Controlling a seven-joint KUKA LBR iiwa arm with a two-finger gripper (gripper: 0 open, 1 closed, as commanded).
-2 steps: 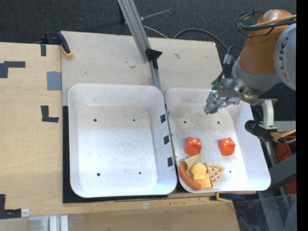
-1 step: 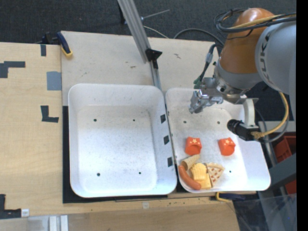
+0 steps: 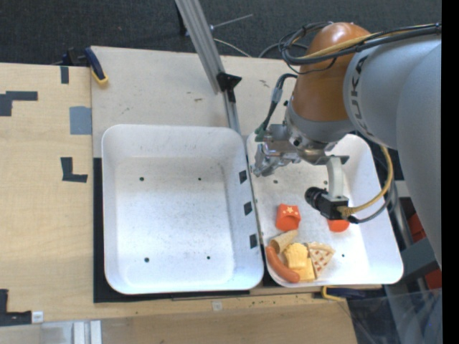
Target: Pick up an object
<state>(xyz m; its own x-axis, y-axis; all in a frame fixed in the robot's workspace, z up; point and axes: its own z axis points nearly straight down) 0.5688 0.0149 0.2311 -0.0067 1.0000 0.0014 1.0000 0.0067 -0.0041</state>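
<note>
Over the right bin (image 3: 373,260) the hand (image 3: 267,160) hovers, grip unreadable; next, descend toward the orange block (image 3: 287,216).

Pale wooden bench (image 3: 43,213), dark floor (image 3: 86,9)

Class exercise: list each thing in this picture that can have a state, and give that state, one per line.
tool: low over the right bin's upper left, nothing seen in it
right bin: holds the toys
orange cube: resting apart from the tool
hot dog: lying at the bin's front edge
left bin: standing beside the right bin
</note>
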